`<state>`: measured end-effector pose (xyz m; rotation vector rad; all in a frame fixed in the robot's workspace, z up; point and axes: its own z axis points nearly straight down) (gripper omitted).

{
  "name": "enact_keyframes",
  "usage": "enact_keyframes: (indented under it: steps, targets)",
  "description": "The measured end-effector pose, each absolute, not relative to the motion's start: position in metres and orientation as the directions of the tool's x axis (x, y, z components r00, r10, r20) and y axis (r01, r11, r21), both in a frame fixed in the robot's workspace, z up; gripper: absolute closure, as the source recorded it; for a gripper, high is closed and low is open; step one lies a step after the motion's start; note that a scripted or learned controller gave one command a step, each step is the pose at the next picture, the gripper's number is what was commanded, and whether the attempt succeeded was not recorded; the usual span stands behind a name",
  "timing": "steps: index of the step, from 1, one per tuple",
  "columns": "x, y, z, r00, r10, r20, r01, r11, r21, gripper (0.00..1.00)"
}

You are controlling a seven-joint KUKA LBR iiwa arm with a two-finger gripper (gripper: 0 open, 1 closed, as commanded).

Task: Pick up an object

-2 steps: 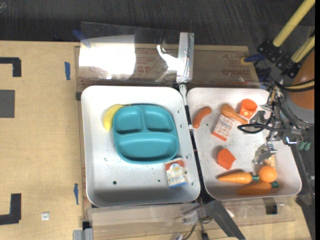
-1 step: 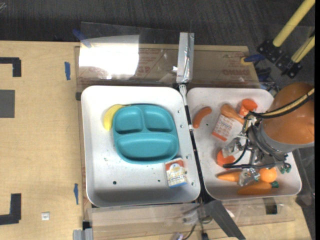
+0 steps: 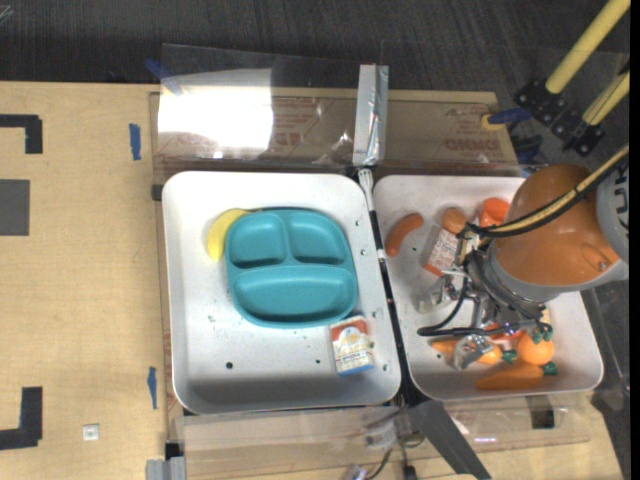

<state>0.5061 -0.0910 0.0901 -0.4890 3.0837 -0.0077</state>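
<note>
End effector (image 3: 490, 340) low in right bin (image 3: 590, 368), among orange toys (image 3: 520, 358)

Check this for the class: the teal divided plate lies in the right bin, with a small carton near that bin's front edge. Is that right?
Not quite. The camera view shows the teal divided plate in the left bin, not the right one. The rest holds: the small carton sits near that same bin's front edge.

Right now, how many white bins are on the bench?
2. The left bin holds a teal divided plate; the right bin lies beside it, under the arm. Small things there may be hidden.
</note>
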Motion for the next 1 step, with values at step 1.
enact_keyframes:
  steps: [1]
  targets:
    - [0.5722, -0.0904, 0.0899, -0.975, -0.222, -0.011, -0.222, 0.975, -0.002, 0.0]
